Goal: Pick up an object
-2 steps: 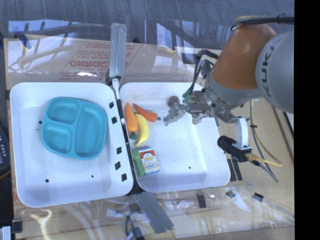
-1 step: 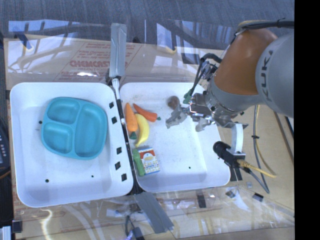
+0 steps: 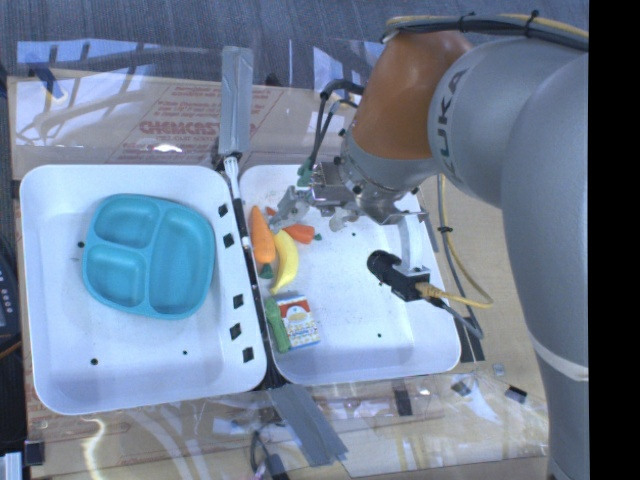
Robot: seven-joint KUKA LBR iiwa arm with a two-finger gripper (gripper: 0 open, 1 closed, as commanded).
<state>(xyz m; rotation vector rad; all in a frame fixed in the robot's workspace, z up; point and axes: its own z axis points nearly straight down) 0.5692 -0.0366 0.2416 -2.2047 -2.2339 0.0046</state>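
My gripper [image 3: 312, 204] hangs low over the back left part of the right bin [image 3: 350, 353], under the orange wrist band. Just in front of it and to its left lie an orange carrot [image 3: 261, 236], a yellow banana [image 3: 285, 259] and a small red-orange piece [image 3: 301, 232]. The red-orange piece is the closest to the gripper. Nearer the front left of the bin lie a green stick-shaped item [image 3: 275, 326] and a small white and red carton [image 3: 299, 323]. Nothing can be seen held by the gripper.
The left bin [image 3: 50, 358] holds a blue divided plate [image 3: 150, 255]. A black fitting with a yellow cable [image 3: 397, 273] hangs from the arm over the right bin's right half. The grey arm covers the bench's right side. A raised divider [image 3: 240, 268] separates the bins.
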